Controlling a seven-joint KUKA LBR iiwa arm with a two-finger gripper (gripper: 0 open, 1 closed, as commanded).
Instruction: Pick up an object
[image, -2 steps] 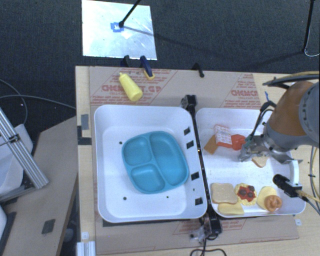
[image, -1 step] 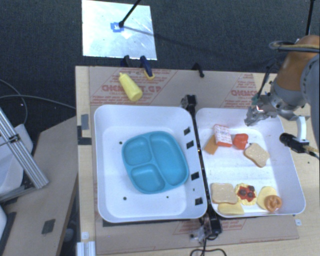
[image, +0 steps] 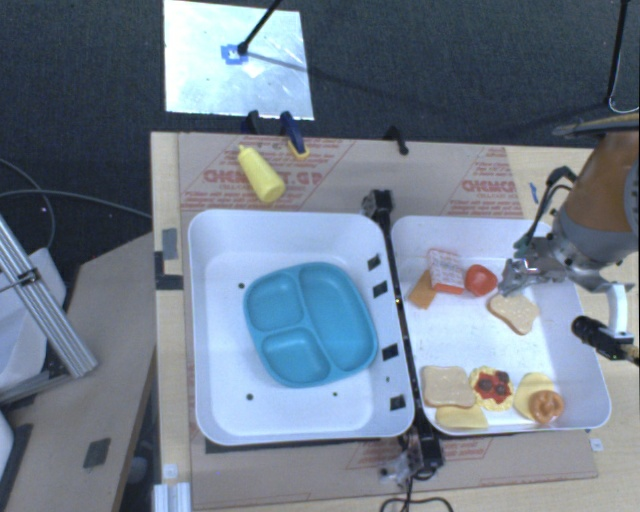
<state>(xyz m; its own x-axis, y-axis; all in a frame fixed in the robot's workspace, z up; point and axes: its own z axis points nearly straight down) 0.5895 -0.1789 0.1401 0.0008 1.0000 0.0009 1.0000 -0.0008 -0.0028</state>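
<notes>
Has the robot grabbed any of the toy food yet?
Not yet, as far as the picture shows. Done: the arm has reached over the right bin, and its gripper sits low beside the red tomato and just above the bread slice. In hand: nothing visible between its fingers. Left: close on one piece and lift it.

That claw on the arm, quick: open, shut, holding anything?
Gripper: cannot be told; it sits low in the right bin beside the red tomato.
</notes>
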